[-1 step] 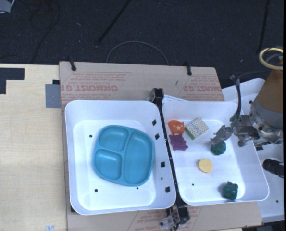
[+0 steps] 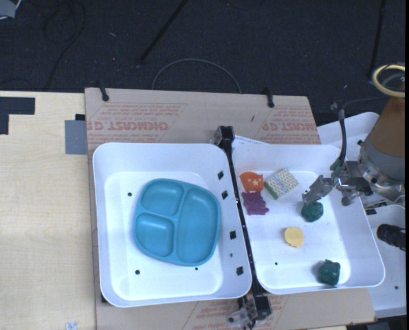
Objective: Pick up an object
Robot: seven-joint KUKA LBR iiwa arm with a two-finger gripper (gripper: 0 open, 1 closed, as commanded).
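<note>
Seemingly jaws ajar, just above the teal ball [image 2: 313, 211].

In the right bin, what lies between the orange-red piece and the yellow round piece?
In the camera view, a stretch of bare white bin floor lies between the orange-red piece and the yellow round piece; the purple ragged piece sits just left of that line.

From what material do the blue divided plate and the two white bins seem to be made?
The blue divided plate looks like moulded plastic: one even colour, rounded compartment walls, and a dull sheen. The left white bin and the right white bin seem to be thin formed plastic, smooth and slightly glossy, with rounded corners and soft rims. I cannot be certain from the look alone.
</note>
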